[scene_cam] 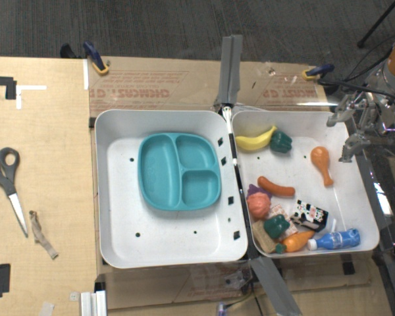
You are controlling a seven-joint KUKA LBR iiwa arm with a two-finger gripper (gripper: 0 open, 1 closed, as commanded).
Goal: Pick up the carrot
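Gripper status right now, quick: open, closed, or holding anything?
Gripper: above the right bin's far right edge; open or closed cannot be told. The carrot lies in that bin.

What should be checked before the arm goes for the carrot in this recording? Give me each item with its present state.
1. Carrot in view, at the near edge of the right bin: ok.
2. Carrot free of neighbours: not ok, it is crowded by the green pepper and the blue bottle.
3. Gripper over the carrot: not ok, it sits at the bin's right rim, far side.
4. Gripper free of any item: cannot tell.
5. Path along the bin: not ok, the orange drumstick lies nearby.
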